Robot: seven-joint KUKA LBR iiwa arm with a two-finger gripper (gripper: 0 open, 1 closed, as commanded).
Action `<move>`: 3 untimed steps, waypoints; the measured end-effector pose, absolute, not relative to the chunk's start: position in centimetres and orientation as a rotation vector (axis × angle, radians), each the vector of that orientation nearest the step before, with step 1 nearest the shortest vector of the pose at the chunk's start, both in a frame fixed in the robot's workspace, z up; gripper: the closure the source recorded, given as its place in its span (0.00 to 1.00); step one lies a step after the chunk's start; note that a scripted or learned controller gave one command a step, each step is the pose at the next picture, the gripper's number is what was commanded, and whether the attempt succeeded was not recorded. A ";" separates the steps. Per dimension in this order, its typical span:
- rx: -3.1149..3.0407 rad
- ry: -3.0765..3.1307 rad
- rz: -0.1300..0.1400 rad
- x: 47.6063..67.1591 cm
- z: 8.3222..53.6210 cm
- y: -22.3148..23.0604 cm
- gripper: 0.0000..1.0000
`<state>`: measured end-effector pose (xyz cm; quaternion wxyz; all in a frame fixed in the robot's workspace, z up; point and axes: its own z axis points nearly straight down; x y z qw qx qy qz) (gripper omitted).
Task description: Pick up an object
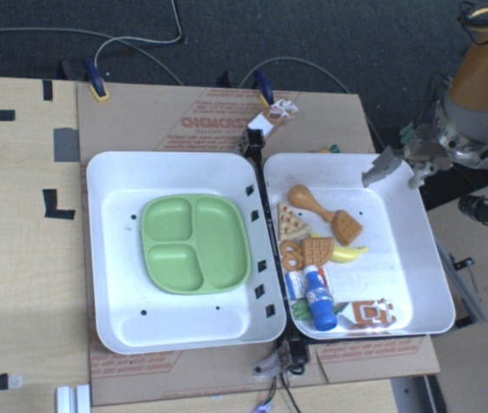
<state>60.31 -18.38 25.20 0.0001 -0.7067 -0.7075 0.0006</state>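
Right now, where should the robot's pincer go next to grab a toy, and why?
Probably left and down toward the brown spatula. The pincer sits over the upper right rim of the right bin, with nothing in it, and the toys lie lower and further left. The spatula looks nearest.

two white bins (106,231) sit side by side on cardboard-covered bench (20,256).

Arm (472,84): rounded orange band above a pale grey wrist collar. Gripper (394,166): grey metal, angular, with dark fittings and a small green spot.
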 end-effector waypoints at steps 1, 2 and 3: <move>-2.219 -2.221 0.002 58.1 17.0 -17.2 0.00; -2.231 -2.230 -0.004 59.4 9.1 -15.3 0.00; -2.236 -2.236 -0.013 59.6 10.4 -15.3 1.00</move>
